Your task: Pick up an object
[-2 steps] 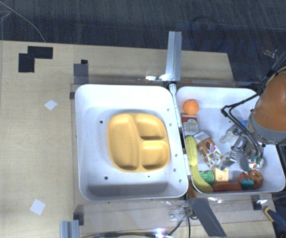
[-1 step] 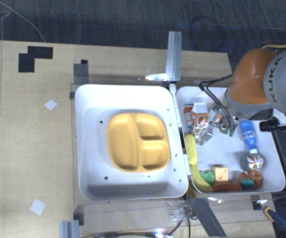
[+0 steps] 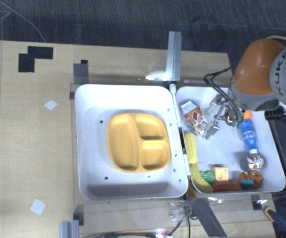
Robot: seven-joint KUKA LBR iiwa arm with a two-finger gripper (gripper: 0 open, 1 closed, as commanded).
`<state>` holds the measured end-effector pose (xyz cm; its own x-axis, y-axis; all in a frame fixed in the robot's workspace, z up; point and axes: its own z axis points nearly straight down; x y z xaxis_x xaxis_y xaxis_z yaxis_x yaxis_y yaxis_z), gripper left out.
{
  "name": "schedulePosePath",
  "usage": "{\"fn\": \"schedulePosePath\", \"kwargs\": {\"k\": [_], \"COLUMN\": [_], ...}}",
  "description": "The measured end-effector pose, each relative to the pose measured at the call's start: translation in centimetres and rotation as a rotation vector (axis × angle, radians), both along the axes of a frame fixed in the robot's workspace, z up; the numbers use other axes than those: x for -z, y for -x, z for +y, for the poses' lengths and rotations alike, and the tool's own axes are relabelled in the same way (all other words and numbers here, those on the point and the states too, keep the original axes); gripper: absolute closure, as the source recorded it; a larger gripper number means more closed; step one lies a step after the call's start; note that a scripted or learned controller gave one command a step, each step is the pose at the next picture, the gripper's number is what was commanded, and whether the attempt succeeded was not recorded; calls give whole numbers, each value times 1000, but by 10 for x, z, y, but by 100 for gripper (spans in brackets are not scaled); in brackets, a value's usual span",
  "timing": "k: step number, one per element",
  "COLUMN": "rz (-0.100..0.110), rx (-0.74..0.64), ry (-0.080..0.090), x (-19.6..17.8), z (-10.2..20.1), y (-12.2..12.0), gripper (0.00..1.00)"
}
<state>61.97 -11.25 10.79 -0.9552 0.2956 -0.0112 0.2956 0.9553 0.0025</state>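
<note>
My gripper (image 3: 212,118) hangs over the upper left part of the right bin (image 3: 276,152), below the orange-banded wrist (image 3: 257,68). Its two metal fingers (image 3: 211,129) stand apart, open, with nothing between them. Just left of the fingers lies a white and orange snack packet (image 3: 193,117). To the right of the gripper lies a blue bottle (image 3: 248,134), with a small can (image 3: 255,160) below it. Along the bin's left wall is a yellow corn cob (image 3: 191,148), and a banana (image 3: 200,180) curves into the front corner.
The left bin (image 3: 88,133) holds a yellow divided tray (image 3: 138,142). At the right bin's front are a green piece (image 3: 208,174), a wooden cube (image 3: 221,173), a brown-red piece (image 3: 225,186) and an orange-green toy (image 3: 251,179). A metal post (image 3: 174,58) rises behind the bins.
</note>
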Motion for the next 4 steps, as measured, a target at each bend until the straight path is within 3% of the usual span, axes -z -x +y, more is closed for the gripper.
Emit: {"fn": "schedulePosePath", "kwargs": {"k": [1,2,3,4], "rz": [-3,-1,-4,-2], "rx": [1,41,-63,194], "ry": [0,2,3,1], "x": [18,-44,18,18], "z": [-17,-37,-61,-9], "y": [57,93,-1,39], "gripper": [0,0,0,0]}}
